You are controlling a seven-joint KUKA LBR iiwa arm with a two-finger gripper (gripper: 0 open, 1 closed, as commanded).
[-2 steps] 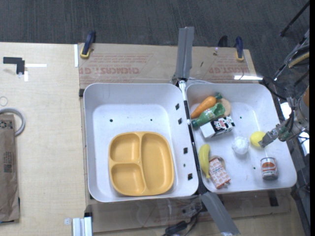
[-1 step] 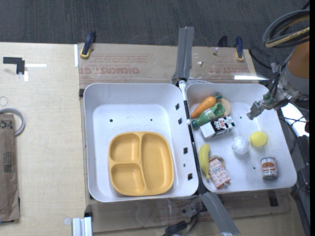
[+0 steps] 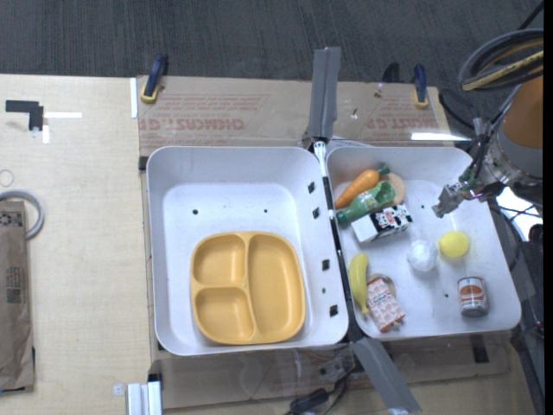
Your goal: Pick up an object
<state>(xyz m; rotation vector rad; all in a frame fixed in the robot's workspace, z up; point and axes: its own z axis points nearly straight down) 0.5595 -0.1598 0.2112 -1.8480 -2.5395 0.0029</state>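
Overhead: gripper [image 3: 451, 199], fingers' state indiscernible, upper right bin [image 3: 501, 258]; lemon [image 3: 454, 245] just below. Can [image 3: 472, 296], label unreadable. Cardboard [image 3: 259, 115], upper centre, faint red print, illegible. Yellow tray [image 3: 249, 285], left bin [image 3: 173, 232].

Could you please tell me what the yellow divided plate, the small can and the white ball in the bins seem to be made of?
Yellow divided plate: probably moulded plastic; even matte colour, soft rounded ridges between three compartments.
Small can: likely metal with a printed red and white label; its top rim looks silvery.
White ball: unclear, maybe translucent plastic or foam; pale and slightly glossy, too small to tell.
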